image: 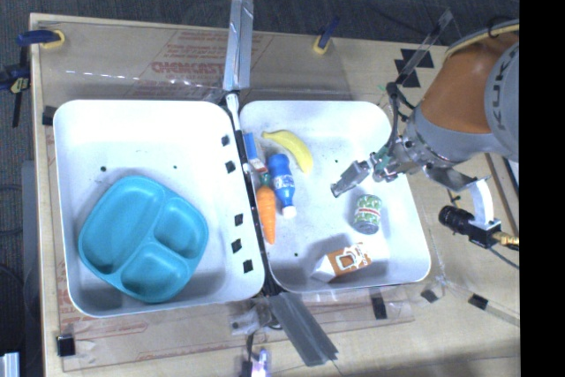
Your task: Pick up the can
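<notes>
Camera view, from above and at a slant: two shallow white bins side by side on the bench (106,40), left bin (71,124) and right bin (410,265) meeting at a central divider.

In the left bin, a blue sectioned plate (141,236), lying flat toward the near left corner, well apart from everything else; no part in the task, so likely left alone.

In the right bin, near the divider, a cluster: a banana (293,146) curving at the top, a blue bottle (282,181) just below it, a carrot (267,214) lying alongside the bottle toward the divider; crowded together and well apart from the target, so little chance of getting in the way.

Toward the right wall of that bin, the can (368,213), green and white, resting on the bin floor, apparently tipped on its side; free of neighbours all round, which left room for fingers on either side; just nearer the viewer, an orange carton (350,260), near but not touching.

Reaching in from the right, the grey arm with its orange band (459,93); the hand (351,177) low over the bin floor, just up and to the left of the can, nothing between its fingers; too small and blurred to tell how far open.

Judged from this: can not yet grasped; hand needing to shift toward the can before closing; a rounded can on its side could roll under a poor pinch.
</notes>
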Available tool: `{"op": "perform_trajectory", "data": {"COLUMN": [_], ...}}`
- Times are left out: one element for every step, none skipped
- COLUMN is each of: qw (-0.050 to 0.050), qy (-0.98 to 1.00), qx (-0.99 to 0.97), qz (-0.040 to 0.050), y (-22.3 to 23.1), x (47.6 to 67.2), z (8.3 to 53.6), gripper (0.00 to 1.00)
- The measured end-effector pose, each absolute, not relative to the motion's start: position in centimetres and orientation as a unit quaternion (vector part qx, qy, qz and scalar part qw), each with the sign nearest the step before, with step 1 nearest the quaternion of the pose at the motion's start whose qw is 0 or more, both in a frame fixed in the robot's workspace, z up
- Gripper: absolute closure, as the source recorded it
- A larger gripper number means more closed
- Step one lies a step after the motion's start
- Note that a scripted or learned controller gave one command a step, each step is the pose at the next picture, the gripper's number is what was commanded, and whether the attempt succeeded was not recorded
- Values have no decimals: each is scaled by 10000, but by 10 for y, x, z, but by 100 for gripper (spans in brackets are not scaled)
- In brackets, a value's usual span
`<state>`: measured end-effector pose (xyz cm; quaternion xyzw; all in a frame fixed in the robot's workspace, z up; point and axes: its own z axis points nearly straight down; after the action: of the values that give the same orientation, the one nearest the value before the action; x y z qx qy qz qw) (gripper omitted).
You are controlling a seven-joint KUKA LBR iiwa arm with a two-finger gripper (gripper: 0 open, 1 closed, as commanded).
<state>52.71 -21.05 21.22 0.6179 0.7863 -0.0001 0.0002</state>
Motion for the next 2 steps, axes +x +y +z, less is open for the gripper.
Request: {"op": "perform_trajectory", "data": {"qw": [-10,-9], "qy": [7837,7853], "qx": [6212,6191], "qz": [-7,-8], "y": [-210,-210], "x": [486,488], "z": [184,194], "gripper": [0,100]}}
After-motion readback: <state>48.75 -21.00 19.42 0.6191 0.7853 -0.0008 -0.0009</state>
